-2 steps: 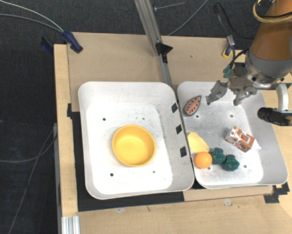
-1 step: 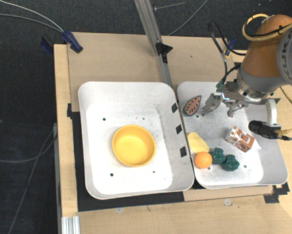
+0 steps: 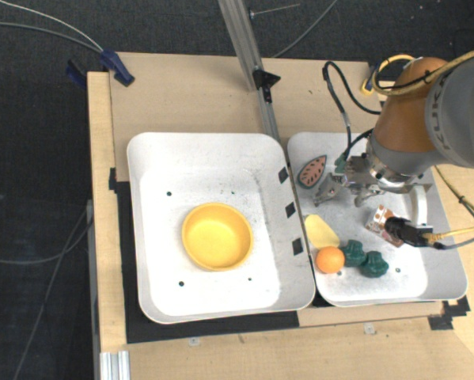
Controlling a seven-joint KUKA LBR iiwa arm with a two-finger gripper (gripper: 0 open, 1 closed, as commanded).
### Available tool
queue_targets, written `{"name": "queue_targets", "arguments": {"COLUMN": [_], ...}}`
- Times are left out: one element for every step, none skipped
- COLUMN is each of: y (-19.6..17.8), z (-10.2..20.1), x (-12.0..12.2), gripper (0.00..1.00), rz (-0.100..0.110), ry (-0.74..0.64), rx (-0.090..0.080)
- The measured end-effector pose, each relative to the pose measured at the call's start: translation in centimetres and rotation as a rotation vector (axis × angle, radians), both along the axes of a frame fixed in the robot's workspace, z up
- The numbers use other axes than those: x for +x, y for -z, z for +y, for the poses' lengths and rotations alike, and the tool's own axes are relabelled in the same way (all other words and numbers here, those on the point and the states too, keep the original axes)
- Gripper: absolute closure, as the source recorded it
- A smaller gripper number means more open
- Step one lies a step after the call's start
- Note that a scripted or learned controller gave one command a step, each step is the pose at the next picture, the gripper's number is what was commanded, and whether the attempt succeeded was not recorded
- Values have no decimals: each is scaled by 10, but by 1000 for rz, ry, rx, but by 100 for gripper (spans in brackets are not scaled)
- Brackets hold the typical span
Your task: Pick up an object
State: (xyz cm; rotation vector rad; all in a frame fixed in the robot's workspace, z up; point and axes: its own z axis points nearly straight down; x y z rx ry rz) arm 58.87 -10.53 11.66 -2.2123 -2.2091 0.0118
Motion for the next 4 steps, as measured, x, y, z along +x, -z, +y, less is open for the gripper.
{"name": "queue_targets", "arguments": {"y": [-17, -62, -110, -133], "z": [1, 2, -2, -1], "x": [3, 6, 3, 4], "gripper": [100, 100, 100, 100], "rz": [-10, -22, -24, -22], "ry": [0, -2, -2, -3], "rx": [1, -5, -5, -5]}}
